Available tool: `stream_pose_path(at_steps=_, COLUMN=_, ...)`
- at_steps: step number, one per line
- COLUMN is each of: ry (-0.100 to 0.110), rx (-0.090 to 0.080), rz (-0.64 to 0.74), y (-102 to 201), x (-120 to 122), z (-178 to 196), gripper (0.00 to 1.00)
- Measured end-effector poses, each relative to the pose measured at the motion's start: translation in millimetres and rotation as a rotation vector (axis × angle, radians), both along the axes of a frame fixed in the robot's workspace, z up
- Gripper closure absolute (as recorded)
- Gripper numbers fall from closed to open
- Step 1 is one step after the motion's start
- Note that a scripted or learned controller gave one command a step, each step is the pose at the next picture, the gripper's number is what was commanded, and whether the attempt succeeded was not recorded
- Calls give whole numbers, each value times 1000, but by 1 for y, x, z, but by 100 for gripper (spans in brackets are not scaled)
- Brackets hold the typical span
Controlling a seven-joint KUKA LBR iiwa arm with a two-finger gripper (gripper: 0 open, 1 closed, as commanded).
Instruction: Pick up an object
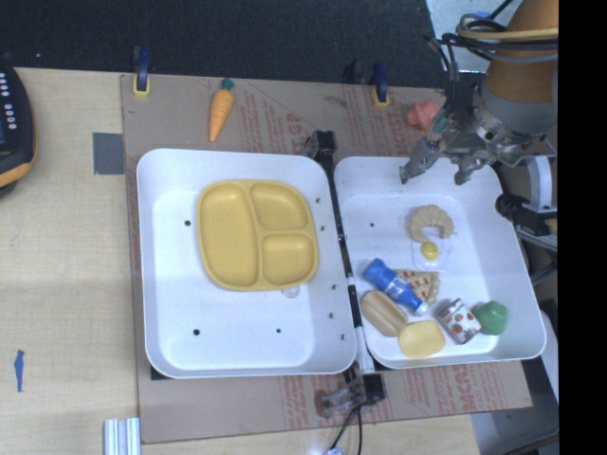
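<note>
Below the spread, unladen claw (440, 169), just apart: croissant (430, 222) in right bin (512, 254)

A yellow tray (256, 233) is lying in a white bin (161, 254); an orange carrot (220, 112) is resting on the tan tabletop (66, 254).

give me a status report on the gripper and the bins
Gripper open, holding nothing, over right bin's far edge. Croissant just below it, untouched. Nothing in between.
</note>
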State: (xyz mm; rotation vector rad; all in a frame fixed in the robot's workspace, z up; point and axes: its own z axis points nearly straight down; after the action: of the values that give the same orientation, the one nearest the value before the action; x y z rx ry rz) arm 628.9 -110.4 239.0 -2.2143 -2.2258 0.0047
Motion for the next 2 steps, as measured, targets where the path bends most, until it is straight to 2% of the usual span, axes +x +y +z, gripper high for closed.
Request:
stream_pose_path(at_steps=1, ry=11, rx=-1, rz=-7, y=-67, x=-38, z=-101, gripper=0)
stream_pose_path(at_steps=2, ry=2, rx=0, rz=1, y=-52, x=-22, z=-149, gripper=0)
